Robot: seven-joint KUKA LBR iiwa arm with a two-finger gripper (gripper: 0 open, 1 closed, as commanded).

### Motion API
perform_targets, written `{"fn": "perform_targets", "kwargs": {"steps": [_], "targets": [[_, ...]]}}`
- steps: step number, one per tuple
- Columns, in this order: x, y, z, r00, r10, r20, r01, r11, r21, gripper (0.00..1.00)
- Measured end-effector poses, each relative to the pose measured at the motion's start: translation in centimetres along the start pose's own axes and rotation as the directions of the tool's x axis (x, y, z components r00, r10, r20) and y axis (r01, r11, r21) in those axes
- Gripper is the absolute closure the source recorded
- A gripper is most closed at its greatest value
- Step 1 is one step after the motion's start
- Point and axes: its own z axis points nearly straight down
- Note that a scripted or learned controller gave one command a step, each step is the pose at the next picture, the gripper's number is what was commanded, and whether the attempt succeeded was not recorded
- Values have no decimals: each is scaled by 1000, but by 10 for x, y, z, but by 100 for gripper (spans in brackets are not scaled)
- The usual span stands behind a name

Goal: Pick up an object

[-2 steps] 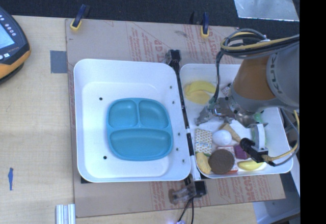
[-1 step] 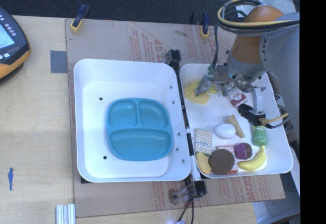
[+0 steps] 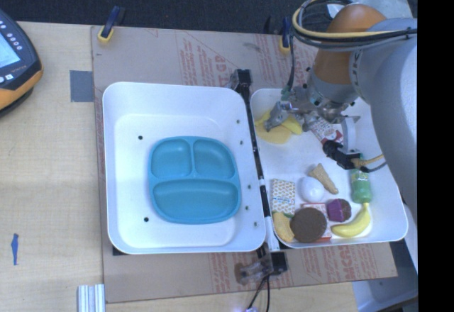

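Note:
My gripper (image 3: 289, 118) is low over the far left corner of the right bin (image 3: 394, 232). A yellow toy fruit (image 3: 278, 132) lies right under and beside it, partly hidden by the gripper. Whether the fruit is gripped cannot be made out. Closer to the front of this bin lie an ice cream cone (image 3: 325, 177), a white egg (image 3: 312, 189), a checkered waffle (image 3: 282, 196), a brown cookie (image 3: 308, 224), a purple piece (image 3: 338, 210), a green piece (image 3: 361, 189) and a banana (image 3: 353, 224).
The left bin (image 3: 120, 162) holds a blue divided plate (image 3: 194, 179). A red and white item (image 3: 324, 130) lies just right of the gripper. The arm's wide grey body covers the right bin's far right side. An orange and black device (image 3: 14, 55) sits at the bench's far left.

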Motion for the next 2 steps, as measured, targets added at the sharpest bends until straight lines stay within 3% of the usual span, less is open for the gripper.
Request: {"fn": "perform_targets", "kwargs": {"steps": [1, 2], "targets": [[-1, -2, -7, 1000, -2, -1, 2, 1000, 9, 100], [71, -65, -104, 1000, -4, -1, 4, 1000, -6, 100]]}}
